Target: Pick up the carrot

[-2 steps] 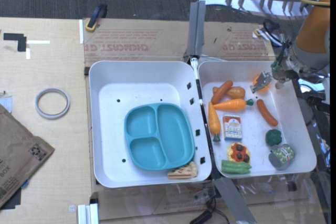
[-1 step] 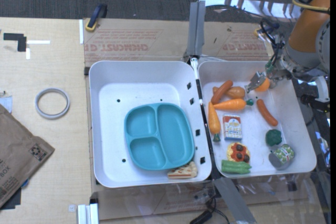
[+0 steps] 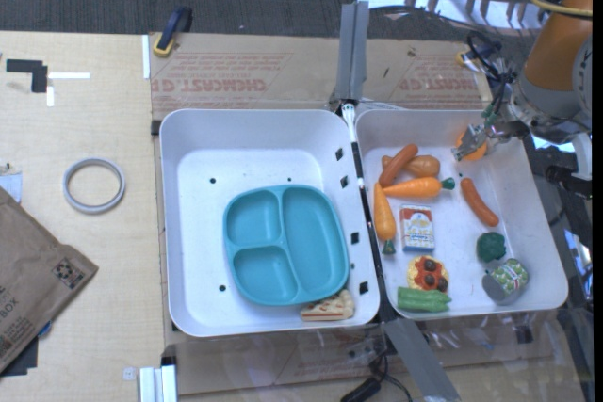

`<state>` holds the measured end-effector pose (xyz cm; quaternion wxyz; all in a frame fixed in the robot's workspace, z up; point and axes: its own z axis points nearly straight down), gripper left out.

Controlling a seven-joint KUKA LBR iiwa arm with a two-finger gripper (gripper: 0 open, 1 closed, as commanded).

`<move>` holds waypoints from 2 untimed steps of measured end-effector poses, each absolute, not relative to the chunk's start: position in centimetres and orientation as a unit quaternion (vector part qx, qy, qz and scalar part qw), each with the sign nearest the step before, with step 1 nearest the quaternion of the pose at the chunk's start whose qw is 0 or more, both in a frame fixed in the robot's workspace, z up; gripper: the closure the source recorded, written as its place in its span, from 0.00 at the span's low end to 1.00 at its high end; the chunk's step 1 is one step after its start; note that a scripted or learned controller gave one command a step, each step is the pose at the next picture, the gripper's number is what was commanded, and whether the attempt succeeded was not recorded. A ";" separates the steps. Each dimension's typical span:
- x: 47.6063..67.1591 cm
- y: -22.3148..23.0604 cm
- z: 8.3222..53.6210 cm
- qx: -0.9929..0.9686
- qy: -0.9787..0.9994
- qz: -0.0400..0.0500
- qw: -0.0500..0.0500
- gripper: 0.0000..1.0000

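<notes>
A light wooden bench carries a flattened cardboard sheet [image 3: 283, 71] on which two shallow white bins sit side by side, with dark carpet beyond. The left bin [image 3: 188, 202] holds a teal divided plate [image 3: 285, 245] and a toy sandwich slice [image 3: 327, 307] at its near edge. The right bin [image 3: 542, 240] holds the toy food: the carrot [image 3: 417, 187] lies crosswise with its green tip to the right, touching a brown potato [image 3: 423, 167] just behind it. Beside them lie two orange sausages [image 3: 398, 164], a long orange piece [image 3: 383, 214], a small box [image 3: 416, 228], a pizza slice [image 3: 429, 274], a green pea pod [image 3: 423, 300], broccoli [image 3: 490, 247] and a can [image 3: 507, 279]. The gripper [image 3: 471, 144] hangs over the bin's far right corner, well apart from the carrot; whether its jaws are open cannot be told. A tape roll [image 3: 94, 184] rests on the bench at left.
</notes>
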<state>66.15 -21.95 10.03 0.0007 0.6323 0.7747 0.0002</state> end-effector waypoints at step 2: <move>66.0 -9.3 21.1 0.694 0.720 -0.001 0.000 1.00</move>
